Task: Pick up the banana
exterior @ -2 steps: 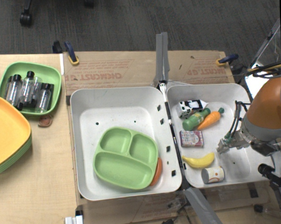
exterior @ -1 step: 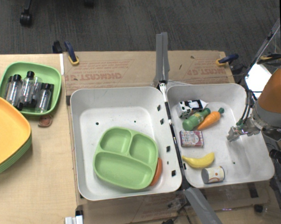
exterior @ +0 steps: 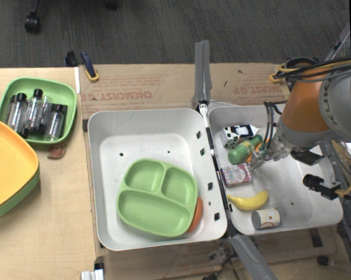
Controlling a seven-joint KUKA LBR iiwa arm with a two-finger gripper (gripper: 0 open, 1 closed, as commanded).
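Smooth matt green plastic tray [exterior: 157, 196]; white bins [exterior: 107, 168] look like glossy plastic; bench [exterior: 46, 246] pale wood.

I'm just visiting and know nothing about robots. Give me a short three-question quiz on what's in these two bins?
1. True or false: the banana lies in the same bin as the green divided plate.
2. Which item sits nearest the banana? A. pink packet B. green bottle C. small cup
3. Fill in: the gripper is beside the green ____.

Key: 1 false, it is in the right bin; 2 C; 3 bottle.
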